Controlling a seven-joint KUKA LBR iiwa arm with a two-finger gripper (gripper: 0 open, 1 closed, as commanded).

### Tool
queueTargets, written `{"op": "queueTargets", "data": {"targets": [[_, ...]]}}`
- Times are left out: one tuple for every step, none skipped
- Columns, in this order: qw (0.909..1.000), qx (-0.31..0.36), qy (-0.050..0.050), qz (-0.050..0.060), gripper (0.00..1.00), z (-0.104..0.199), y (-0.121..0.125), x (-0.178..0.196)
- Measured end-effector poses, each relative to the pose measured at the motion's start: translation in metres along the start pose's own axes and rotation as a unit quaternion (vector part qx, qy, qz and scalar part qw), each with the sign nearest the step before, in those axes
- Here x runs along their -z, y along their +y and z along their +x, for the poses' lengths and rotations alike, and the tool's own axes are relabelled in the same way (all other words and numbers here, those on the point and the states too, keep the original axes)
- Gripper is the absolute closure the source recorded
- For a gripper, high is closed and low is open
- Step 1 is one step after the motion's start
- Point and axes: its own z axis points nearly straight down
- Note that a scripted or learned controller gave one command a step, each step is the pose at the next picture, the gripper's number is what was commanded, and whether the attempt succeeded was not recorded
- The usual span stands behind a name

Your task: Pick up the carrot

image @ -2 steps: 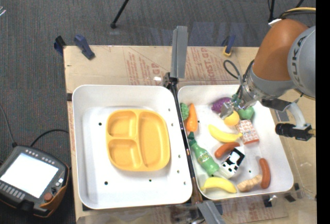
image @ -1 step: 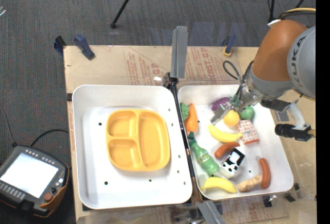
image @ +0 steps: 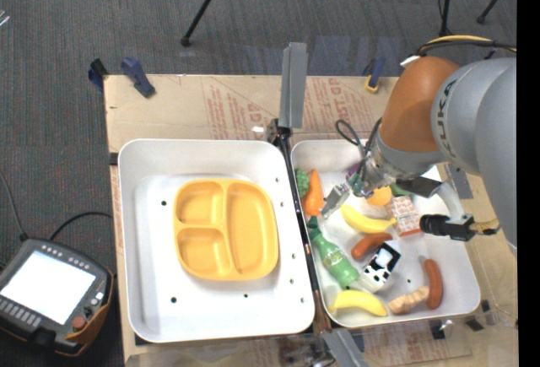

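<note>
The gripper (image: 337,196) hangs in the right bin (image: 468,277), just right of the carrot (image: 314,192). I cannot tell if it is pinching. A yellow tray (image: 226,229) sits in the left bin (image: 139,188).

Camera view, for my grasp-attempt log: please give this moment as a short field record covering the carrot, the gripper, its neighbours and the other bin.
target: carrot, lying by the left wall of the right bin
gripper: gripper, just right of the carrot, low over the bin
hold: nothing seen between the fingers
neighbours: green bottle below the carrot; banana to its right
left bin: left bin holding a yellow divided plate
</note>
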Motion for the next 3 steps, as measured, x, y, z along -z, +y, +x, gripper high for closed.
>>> {"op": "queueTargets", "data": {"targets": [[0.9905,-0.138,-0.002,-0.004,0.00,-0.044,-0.011,-0.023],[0.9568,-0.291,-0.002,-0.004,0.00,-0.013,0.017,-0.022],[0.9350,-0.355,-0.001,-0.003,0.00,0.000,0.000,-0.023]]}}
